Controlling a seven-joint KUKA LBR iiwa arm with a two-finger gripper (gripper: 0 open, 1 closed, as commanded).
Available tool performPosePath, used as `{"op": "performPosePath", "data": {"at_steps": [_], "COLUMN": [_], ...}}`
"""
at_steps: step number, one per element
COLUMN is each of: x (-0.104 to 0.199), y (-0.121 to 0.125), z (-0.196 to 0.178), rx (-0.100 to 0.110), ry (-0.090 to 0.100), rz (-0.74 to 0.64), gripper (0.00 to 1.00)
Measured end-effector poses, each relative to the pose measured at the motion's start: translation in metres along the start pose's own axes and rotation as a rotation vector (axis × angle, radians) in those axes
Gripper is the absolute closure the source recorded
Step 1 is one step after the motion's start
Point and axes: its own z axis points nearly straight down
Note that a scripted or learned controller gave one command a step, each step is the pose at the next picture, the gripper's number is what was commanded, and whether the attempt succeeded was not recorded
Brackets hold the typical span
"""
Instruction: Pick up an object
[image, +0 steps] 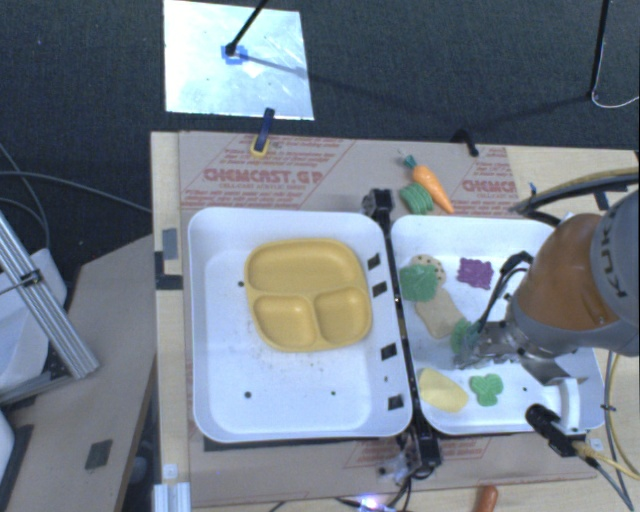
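While the grey arm with its orange band (570, 280) leans over the right white bin (520, 235), its tool (468, 350) sits low among small toys: a green round piece (419, 283), a purple flat piece (476, 271), a tan slab (436, 315), a yellow lump (443, 390) and a green clover-shaped bit (487, 388). How its grip stands, I cannot tell. Beside it, the left white bin (215, 400) carries a yellow divided plastic tray (305, 293). An orange toy carrot (432, 184) lies on the counter (300, 170) behind.

Bench (170, 300) bears 2 white bins (215, 400), toy carrot (432, 184), green toy (416, 199).
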Motion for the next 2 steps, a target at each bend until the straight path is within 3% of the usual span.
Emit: {"op": "performPosePath", "data": {"at_steps": [1,2], "x": [-0.026,-0.1], "y": [0.027,0.065], "z": [-0.044,-0.047], "rx": [-0.003,-0.004], "ry": [-0.003,-0.006], "rz": [-0.002,0.003], "gripper": [1.0,1.0]}}
